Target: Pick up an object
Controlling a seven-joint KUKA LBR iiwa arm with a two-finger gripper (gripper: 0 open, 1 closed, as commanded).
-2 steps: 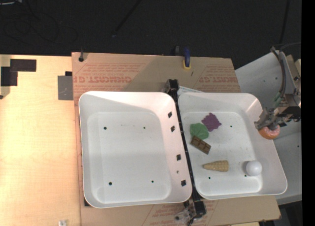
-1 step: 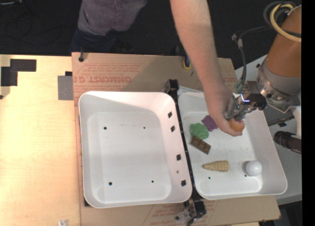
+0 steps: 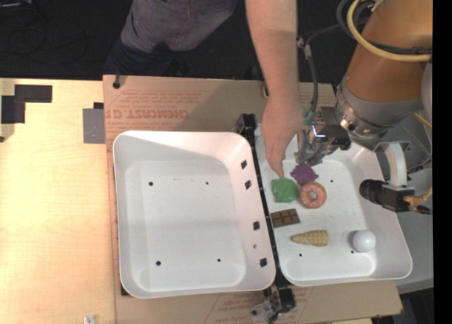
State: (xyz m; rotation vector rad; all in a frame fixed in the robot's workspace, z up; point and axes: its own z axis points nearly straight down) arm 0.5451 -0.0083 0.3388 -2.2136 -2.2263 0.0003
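The right bin [image 3: 395, 259] holds several small objects: a purple piece [image 3: 304, 173], a green lump [image 3: 284, 189], a pink frosted donut [image 3: 313, 195], a brown chocolate bar [image 3: 285, 217], a waffle cone [image 3: 311, 238] and a white ball [image 3: 364, 241]. My gripper [image 3: 309, 152] hangs over the bin's far edge, just above and behind the purple piece. Nothing is visibly held in it.
A person's arm and hand [image 3: 277, 150] reach down from the back into the right bin, fingertips close to the green lump and left of my gripper. The left bin [image 3: 183, 273] sits beside it, on cardboard [image 3: 176, 107].
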